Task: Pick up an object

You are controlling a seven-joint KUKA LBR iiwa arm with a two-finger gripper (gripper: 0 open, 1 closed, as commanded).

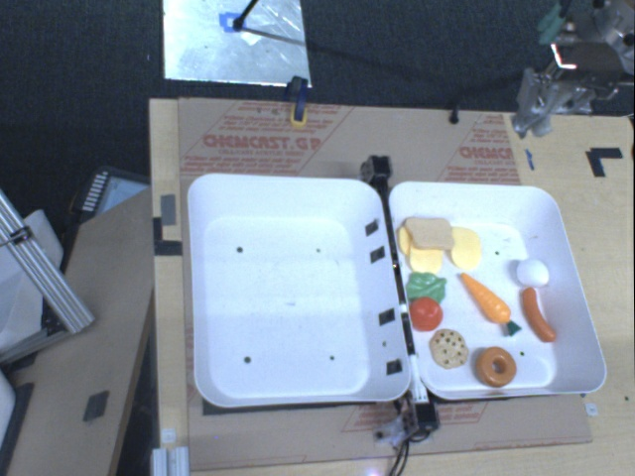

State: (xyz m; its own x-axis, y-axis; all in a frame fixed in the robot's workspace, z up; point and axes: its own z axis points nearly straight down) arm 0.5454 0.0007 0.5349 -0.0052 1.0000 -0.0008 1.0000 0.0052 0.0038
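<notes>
I have the gripper (pixel 534 107) parked high at the upper right of the camera view, above the bench (pixel 327 132) and outside the right bin (pixel 575 296); from this angle its tip is a pale blur, so I cannot tell what state the end effector is in, and I see nothing in it.

All the candidates lie in that right bin. A slice of bread (pixel 429 232) rests on yellow cheese slices (pixel 464 249) near the bin's back left. Below them sit a green leafy piece (pixel 427 286) touching a red tomato (pixel 426 313), then a cookie (pixel 448 347) and a doughnut (pixel 494 366) along the front. An orange carrot (pixel 486 298) lies at a slant in the middle, with a white egg (pixel 532 272) and a sausage (pixel 539 314) toward the right wall. The left bin (pixel 283 375) is beside it across a hinged divider.

I judge the pick has not begun: this is the approach step. The next move calls for choosing one piece, carrying the arm down and left over the right bin, and descending squarely on it. The carrot or sausage, each lying apart from its neighbours, looks the easier target to me; the stacked bread and cheese could shift or lift together.
</notes>
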